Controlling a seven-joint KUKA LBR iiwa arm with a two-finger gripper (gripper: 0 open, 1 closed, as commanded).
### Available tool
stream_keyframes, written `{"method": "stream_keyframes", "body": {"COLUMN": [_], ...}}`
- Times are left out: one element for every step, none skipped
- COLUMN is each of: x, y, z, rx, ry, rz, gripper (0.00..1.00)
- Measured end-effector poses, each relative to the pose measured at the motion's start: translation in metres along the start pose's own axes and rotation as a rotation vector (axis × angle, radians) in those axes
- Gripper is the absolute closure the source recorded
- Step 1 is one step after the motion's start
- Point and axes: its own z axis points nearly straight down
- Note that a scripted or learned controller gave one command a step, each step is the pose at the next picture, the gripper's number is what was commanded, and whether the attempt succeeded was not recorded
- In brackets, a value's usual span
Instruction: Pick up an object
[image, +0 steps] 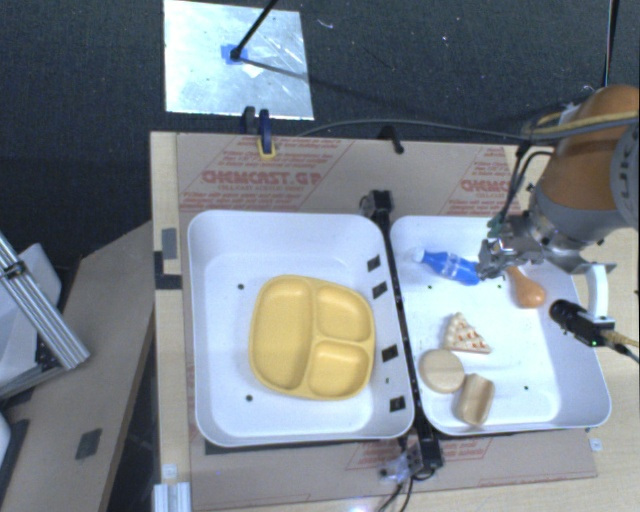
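Item on my list: one small blue bottle, lying on its side in the upper left part of the right bin, pale cap end toward the divider. I judge it light, stiff plastic, smooth and round, so likely to roll or squirt sideways if pinched off-centre; I would take it across the middle of the body, jaws square to its long axis. The gripper sits low at the bottle's right end, touching or just beside it; how wide it stands I cannot tell. Also in that bin: brown pear-shaped piece, pizza slice, round biscuit, bread roll. Left bin: yellow divided tray.
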Motion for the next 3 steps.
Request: {"method": "stream_keyframes", "body": {"x": [0.0, 0.044, 0.088], "y": [0.001, 0.023, 0.04], "z": [-0.021, -0.027, -0.032], "rx": [0.004, 0.004, 0.005], "ry": [0.001, 0.003, 0.003], "rz": [0.0, -0.005, -0.005], "gripper": [1.0, 1.0, 1.0]}}
